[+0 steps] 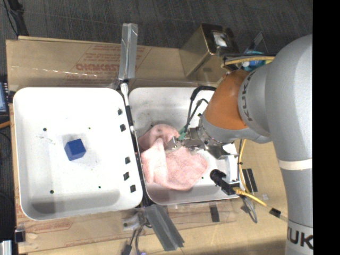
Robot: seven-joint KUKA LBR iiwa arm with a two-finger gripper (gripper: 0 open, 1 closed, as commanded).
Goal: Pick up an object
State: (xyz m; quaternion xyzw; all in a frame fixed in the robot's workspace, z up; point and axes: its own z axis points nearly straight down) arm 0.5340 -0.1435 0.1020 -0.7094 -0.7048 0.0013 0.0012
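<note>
Arm: I see my grey arm (284,89) reaching in from the right, its orange band (227,106) over the right bin's far right part.
Claw: the claw (175,141) is low over the right bin, right at the upper edge of the cloth, pointing left toward the wall between the two bins.
Claw state: I cannot tell from this slant whether it is wide, narrow or gripping; the wrist covers most of it.
Cloth: a pink cloth (171,163) lies crumpled in the right bin (159,106), toward the left and near side, with one fold humped up just beside the claw. I cannot tell whether any of it is lifted off the bin floor.
Cube: a small blue cube (75,149) sits alone in the left bin (53,108), near its middle, well apart from the claw and the cloth.
Bins: both are white and shallow, side by side and touching along their shared edge.
Surface: the brown surface (53,57) carries both bins and shows red print behind the left one.
</note>
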